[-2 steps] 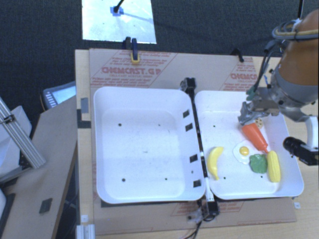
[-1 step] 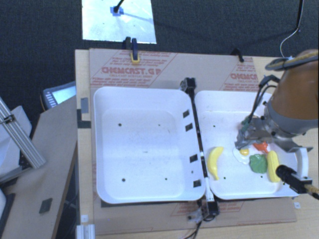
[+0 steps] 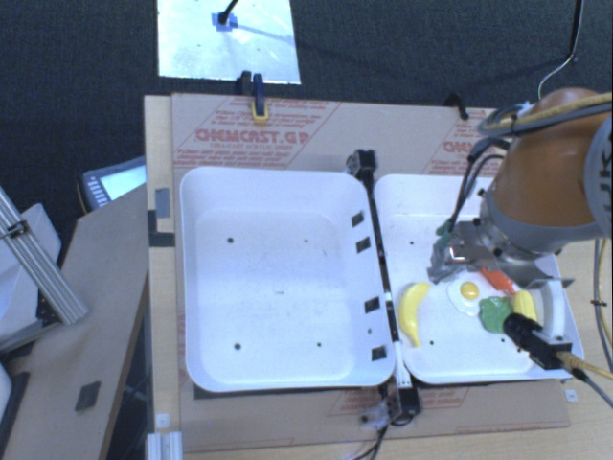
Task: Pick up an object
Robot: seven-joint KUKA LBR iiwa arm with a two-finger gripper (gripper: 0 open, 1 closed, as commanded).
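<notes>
Over the right-hand bin (image 3: 421,199) the arm (image 3: 556,175) reaches in from the right, its orange band bulking above the wrist, and the gripper (image 3: 448,257) hangs low over the middle of that bin's floor. How the gripper is set, spread or pressed together, cannot be told from this slant, and nothing can be made out in its grasp.

Several small things lie in the near half of the same bin. A yellow banana (image 3: 413,312) lies nearest the divider between the bins, curved, just left of and nearer than the gripper, apart from it. To its right lies a fried egg toy (image 3: 466,295), white with a yellow yolk, close beneath the gripper on the near side; whether they touch cannot be told. Right of the egg, a small orange piece (image 3: 498,281) shows beside the wrist, and nearer than that a green piece (image 3: 495,312) rests against a second yellow piece (image 3: 524,305). A black cable fitting (image 3: 530,338) crosses the bin's near right corner, partly covering those last items.

The left-hand bin (image 3: 278,276) sits beside it, the two joined along a dark clipped seam. Both rest on a cardboard sheet (image 3: 287,132) printed in red letters, on the bench.
</notes>
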